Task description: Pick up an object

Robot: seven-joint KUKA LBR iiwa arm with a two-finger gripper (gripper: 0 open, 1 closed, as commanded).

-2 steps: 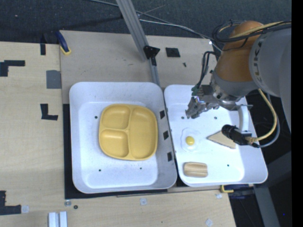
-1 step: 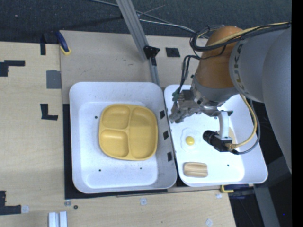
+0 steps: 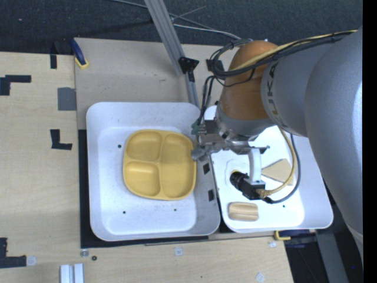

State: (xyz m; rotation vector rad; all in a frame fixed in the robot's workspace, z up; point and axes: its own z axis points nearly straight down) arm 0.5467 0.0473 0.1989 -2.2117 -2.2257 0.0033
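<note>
Arm (image 3: 318,69) bulks largest and closest to the lens, grey, entering from the right; orange band above the wrist sits over the seam between the two bins. Gripper (image 3: 203,143) hangs low at the right rim of the left bin (image 3: 103,158), just beside the yellow divided plate (image 3: 159,164) — its near edge, right side. Cannot tell whether the gripper is spread or closed; wrist body and cabling hide the tips.

Left bin: the yellow divided plate, three compartments, lying flat near the middle. Nothing seen lifted off the bin floor.

Right bin (image 3: 312,211): a small tan block (image 3: 242,211) (foam or wood, cannot say which) near the front wall; a pale wedge-shaped piece (image 3: 278,171) further back, partly behind a cable. A black fitting (image 3: 244,184) hangs off the wrist over this bin.

Table (image 3: 35,175): light wood, black tape marks at the left.

Judgement of step: approach or grasp attempt at the plate's right rim. No sign of a secured hold.

Next move, as I read it: the rim is thin and shallow, so the gripper would need to straddle the edge and close firmly before any lift. A flat plate pinched at one side may tilt or slip out.
</note>
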